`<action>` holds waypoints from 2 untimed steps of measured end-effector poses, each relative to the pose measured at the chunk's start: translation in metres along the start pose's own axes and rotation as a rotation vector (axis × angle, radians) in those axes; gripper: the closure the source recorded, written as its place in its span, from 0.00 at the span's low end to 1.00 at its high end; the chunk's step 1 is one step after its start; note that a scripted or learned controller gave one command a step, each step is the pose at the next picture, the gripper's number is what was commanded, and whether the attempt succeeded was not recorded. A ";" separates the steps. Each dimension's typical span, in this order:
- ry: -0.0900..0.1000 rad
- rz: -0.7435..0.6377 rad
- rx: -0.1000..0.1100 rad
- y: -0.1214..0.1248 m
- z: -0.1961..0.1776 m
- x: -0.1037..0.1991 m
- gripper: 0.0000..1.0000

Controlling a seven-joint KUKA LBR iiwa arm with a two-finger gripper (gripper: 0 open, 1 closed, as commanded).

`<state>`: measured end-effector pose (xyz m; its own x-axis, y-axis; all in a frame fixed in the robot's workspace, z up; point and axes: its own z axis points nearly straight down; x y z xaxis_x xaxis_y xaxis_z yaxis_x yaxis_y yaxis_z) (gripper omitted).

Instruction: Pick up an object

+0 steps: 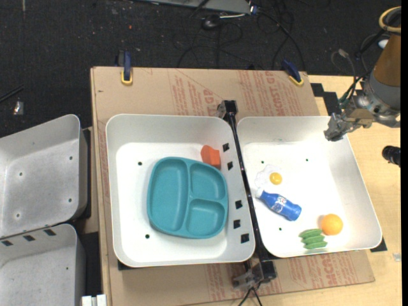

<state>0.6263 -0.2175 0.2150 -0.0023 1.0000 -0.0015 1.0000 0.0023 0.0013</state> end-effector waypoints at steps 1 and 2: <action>-0.002 -0.001 -0.007 0.007 -0.063 0.001 1.00; 0.003 -0.005 0.001 0.003 -0.059 0.062 1.00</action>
